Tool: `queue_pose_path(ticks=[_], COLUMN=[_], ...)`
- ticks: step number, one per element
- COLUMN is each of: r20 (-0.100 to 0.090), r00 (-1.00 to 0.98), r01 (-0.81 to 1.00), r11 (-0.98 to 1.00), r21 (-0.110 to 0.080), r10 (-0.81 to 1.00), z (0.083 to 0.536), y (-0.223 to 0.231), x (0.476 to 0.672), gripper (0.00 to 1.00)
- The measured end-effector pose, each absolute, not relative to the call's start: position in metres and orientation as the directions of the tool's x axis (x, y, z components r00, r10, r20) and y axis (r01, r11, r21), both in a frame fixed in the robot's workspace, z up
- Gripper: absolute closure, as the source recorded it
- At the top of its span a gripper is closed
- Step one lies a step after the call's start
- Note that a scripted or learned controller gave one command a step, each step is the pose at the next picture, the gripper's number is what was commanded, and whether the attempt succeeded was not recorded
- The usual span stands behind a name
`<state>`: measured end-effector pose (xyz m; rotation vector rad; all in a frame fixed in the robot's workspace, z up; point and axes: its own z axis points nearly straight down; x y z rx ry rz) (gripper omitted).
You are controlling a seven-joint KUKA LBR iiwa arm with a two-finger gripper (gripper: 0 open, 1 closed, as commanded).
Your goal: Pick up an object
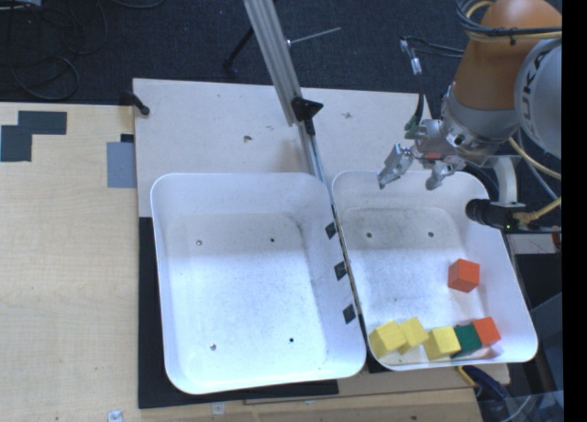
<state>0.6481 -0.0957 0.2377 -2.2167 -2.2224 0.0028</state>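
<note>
Your two-finger metal gripper (415,172) hangs at the upper right of the frame, above the far rim of the right shallow white plastic bin (404,227), its fingers spread apart and holding nothing. The likeliest target, a lone orange-red cube (464,275), sits at centre right of that bin, well apart from the rest. Go for the row at the bin's lower edge instead and you risk a miss: two yellow cubes (400,335), a third yellow cube (442,341), a green cube (468,337) and an orange cube (486,329) crowd against the wall, leaving the fingers little room.
</note>
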Motion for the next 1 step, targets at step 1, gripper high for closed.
queue_pose_path(ticks=[1], r20=[-0.001], r00=[0.005], r01=[1.0], r11=[-0.005], r21=[-0.011], r10=[1.0], z=[0.1332], y=[-0.1775], x=[0.6302], gripper=[0.0])
